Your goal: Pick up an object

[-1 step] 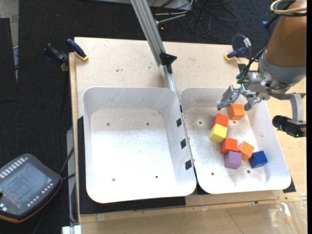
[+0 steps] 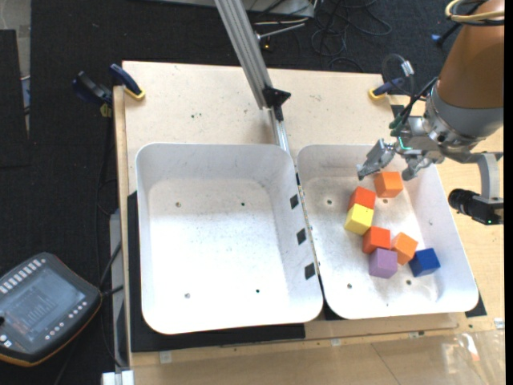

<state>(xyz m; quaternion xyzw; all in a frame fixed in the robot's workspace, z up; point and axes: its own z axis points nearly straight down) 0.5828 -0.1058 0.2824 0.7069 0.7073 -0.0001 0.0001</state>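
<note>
My gripper (image 2: 393, 167) hangs over the back part of the right bin (image 2: 337, 267), with its two grey fingers spread apart. An orange cube (image 2: 389, 184) lies just in front of the fingertips, roughly in line with the gap, and it rests on the bin floor. Closer to the front lie another orange cube (image 2: 364, 196), a yellow cube (image 2: 360, 218), a red-orange cube (image 2: 377, 238), a small orange cube (image 2: 405, 246), a purple cube (image 2: 383, 262) and a blue cube (image 2: 425, 261). Nothing sits between the fingers.
The left bin (image 2: 208, 239) stands beside the right one. A slanted aluminium post (image 2: 240, 38) runs down to the seam between them. Clamps (image 2: 128, 83) grip the board's back corners. A teach pendant (image 2: 40, 307) lies at the lower left.
</note>
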